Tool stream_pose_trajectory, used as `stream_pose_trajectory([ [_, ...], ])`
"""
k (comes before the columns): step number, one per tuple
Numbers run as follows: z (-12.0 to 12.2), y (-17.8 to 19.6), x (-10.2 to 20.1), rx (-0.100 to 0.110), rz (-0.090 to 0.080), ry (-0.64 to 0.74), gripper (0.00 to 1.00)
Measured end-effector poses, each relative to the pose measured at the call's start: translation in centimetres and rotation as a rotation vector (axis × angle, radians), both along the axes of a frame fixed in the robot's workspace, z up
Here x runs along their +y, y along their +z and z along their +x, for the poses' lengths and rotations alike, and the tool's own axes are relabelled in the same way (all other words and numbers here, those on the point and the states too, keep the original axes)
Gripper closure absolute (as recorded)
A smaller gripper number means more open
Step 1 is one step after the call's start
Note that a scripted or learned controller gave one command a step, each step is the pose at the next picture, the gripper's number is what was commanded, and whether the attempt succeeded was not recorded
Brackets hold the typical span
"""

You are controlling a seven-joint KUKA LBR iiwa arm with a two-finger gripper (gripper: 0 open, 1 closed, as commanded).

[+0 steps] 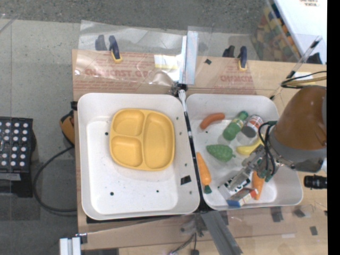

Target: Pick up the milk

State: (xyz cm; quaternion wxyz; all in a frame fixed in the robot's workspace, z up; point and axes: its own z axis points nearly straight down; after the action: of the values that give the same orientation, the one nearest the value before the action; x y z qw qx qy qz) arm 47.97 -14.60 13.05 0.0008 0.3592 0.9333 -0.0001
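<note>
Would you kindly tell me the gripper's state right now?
Gripper: cannot be told; low in the right bin, near the milk.

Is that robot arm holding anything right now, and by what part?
It cannot be told: the gripper hangs low over the right bin, close above the milk, but any hold is hidden.

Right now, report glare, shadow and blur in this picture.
Camera view: even, soft light; glare on the clear plastic sheet behind the bins; faint shadow under the yellow divided plate in the left bin; the arm looks softly blurred, and the small items in the right bin are hard to make out.
</note>
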Motion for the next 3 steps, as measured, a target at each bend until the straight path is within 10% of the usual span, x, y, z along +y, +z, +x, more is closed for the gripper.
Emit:
stream_pose_trajectory([
  [1, 0.0, 1.1, 0.1, 0.001, 0.004, 0.0, 1.0],
  [2, 0.0, 2.7, 3.8, 0.002, -0.001, 0.179, 1.0],
  [3, 0.0, 2.7, 3.8, 0.002, -0.001, 0.179, 0.0],
])
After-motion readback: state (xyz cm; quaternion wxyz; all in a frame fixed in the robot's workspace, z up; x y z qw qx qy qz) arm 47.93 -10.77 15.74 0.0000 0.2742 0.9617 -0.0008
